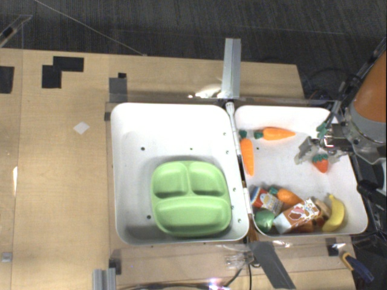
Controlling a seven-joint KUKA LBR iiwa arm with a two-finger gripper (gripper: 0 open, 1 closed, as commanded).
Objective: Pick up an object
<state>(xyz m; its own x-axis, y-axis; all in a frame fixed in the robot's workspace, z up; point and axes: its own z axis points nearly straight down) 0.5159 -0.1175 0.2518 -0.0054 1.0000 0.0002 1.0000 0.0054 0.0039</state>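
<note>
Left bin (pixel 130 162): green sectioned plate (pixel 191 198). Right bin (pixel 284 180): two toy carrots (pixel 247 154) by the divider and far wall; juice carton (pixel 299 215), banana (pixel 334 212) near front. Gripper (pixel 314 150), fingers spread, closed on nothing, hangs just beside a small strawberry (pixel 321 164) (probably light, hard, slick plastic; pinch across its widest part).

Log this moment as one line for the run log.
tool: over right bin, by small red item | held: nothing visible | left bin: green tray | pick: pending
</note>
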